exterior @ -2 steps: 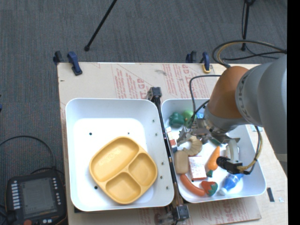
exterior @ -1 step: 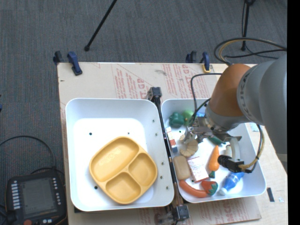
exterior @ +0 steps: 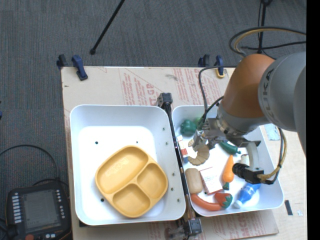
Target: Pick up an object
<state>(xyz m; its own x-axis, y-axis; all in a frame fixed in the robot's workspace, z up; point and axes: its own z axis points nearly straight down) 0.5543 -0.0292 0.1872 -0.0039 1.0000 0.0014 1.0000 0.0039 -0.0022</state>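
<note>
The gripper [exterior: 201,143] hangs low in the right bin [exterior: 274,196] over a tan cookie-shaped toy [exterior: 201,156], fingers hidden so I cannot tell, and that toy looks light, hard and flat, so grab its edges.

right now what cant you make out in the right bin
- Gripper in the camera view: the arm's wrist covers it from above, so the state of its grasp is unclear.
- Green toy: partly hidden beneath the gripper.
- Small red and white items near the divider: too small to identify.
- Right bin back wall: hidden behind the arm.
</note>
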